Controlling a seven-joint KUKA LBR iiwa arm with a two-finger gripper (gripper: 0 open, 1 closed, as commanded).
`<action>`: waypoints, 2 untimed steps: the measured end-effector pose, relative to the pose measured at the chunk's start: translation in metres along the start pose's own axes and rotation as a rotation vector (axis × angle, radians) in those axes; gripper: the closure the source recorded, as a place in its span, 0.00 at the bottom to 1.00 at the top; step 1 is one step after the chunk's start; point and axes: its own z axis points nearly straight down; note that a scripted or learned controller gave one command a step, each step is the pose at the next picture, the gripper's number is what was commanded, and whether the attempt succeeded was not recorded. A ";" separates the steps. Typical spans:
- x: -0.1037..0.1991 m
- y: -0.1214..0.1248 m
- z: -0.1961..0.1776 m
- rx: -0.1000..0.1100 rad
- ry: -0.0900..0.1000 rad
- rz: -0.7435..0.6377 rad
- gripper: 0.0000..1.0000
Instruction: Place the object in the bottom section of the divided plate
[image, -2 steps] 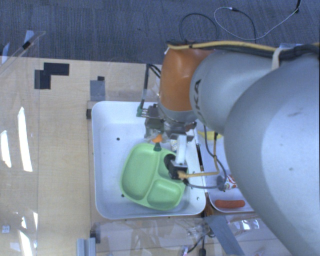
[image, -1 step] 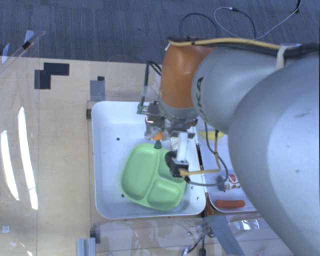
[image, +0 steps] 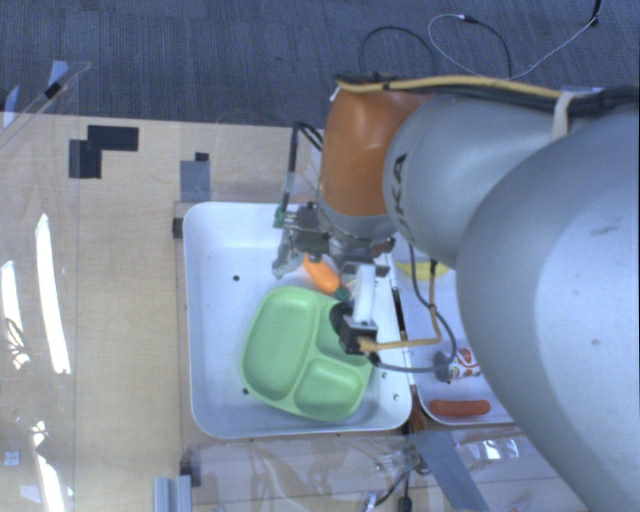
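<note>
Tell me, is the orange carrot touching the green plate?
Cannot tell. In the camera view the carrot sits right at the plate's top edge, under the gripper, which hides where they meet.

The arm (image: 520, 250) is bulky, smooth grey, with a glossy orange band (image: 352, 150) above the wrist. A yellow cable (image: 450, 86) runs along the top of the band, and thin black wires (image: 400, 40) loop above it.

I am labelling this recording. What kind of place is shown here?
Probably a robotics lab bench, not a kitchen: a grey arm reaches over white bins, loose cables lie on carpet, and the green plate and carrot look like toys.
</note>
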 end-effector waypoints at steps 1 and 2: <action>0.000 0.000 0.000 0.000 0.000 0.000 0.00; 0.001 0.001 -0.011 -0.004 0.002 -0.004 1.00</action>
